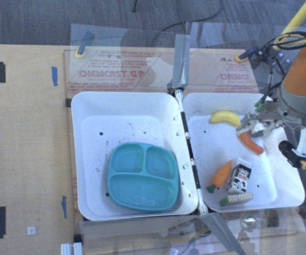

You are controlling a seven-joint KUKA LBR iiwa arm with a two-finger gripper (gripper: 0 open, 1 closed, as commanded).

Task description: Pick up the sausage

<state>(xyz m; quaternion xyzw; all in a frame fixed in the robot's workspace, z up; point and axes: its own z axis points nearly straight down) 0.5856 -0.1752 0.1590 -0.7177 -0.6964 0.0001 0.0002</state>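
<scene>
One sausage [252, 143], orange-red and slanted, lies in the right bin [286, 193] near its far right side, its upper end just under the gripper [254, 126]. The gripper's metal fingers hang directly over that end, at or just above it; whether they are spread or closed I cannot tell, and nothing shows the sausage caught between them. One yellow banana [225, 117] lies just beside the gripper, toward the bin's far edge. Nearer the bin's front edge lie one carrot [221, 175], one small black-and-white carton [239, 178] touching it, and one pale speckled piece [237, 198] along the front edge. The left bin [89, 110] holds a single teal divided plate [143, 177], with three compartments, set toward its front right corner. The two bins sit side by side, their inner rims touching. The arm [302, 84] reaches in over the right bin's far right corner, its orange band above the grey wrist, the wrist bent down toward the sausage.
</scene>
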